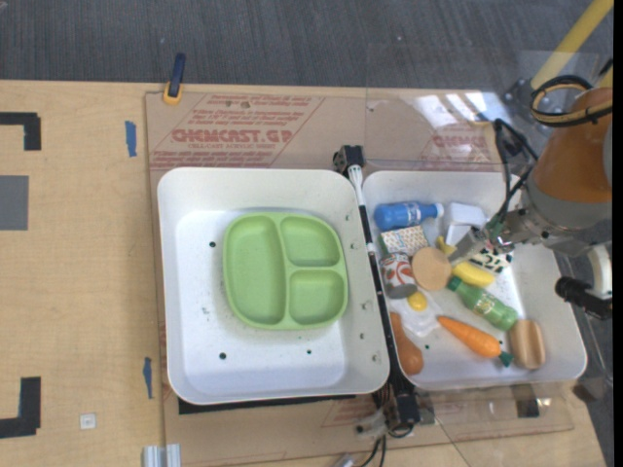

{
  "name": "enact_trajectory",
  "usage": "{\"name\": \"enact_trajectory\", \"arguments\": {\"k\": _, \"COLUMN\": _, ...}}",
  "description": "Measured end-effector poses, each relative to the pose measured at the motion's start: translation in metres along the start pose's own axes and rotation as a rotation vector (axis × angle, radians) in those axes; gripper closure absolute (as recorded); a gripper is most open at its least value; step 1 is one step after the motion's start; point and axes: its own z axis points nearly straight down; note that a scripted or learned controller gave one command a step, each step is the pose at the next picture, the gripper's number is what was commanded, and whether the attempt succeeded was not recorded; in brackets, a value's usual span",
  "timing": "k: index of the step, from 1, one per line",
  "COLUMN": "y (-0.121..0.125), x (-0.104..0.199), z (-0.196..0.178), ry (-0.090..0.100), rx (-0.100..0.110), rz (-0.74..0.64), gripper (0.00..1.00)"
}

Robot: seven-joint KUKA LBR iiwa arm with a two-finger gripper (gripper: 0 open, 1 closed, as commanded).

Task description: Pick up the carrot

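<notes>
Lying below claw [484,244], apart, carrot [470,337]

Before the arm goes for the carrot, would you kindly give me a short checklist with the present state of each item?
1. Carrot visible in right bin: ok.
2. Carrot free of the hand, not yet grasped: ok.
3. Carrot's top uncovered: ok.
4. Room around carrot: not ok; green bottle and bun lie close.
5. Hand over carrot: not ok; it sits farther back, near the yellow item.
6. Hand's opening: cannot tell.
</notes>
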Motion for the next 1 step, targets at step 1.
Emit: {"name": "enact_trajectory", "arguments": {"k": 1, "y": -0.0239, "x": 0.0304, "z": 0.0121, "ry": -0.059, "rx": -0.056, "rz": -0.197, "gripper": 0.00}}
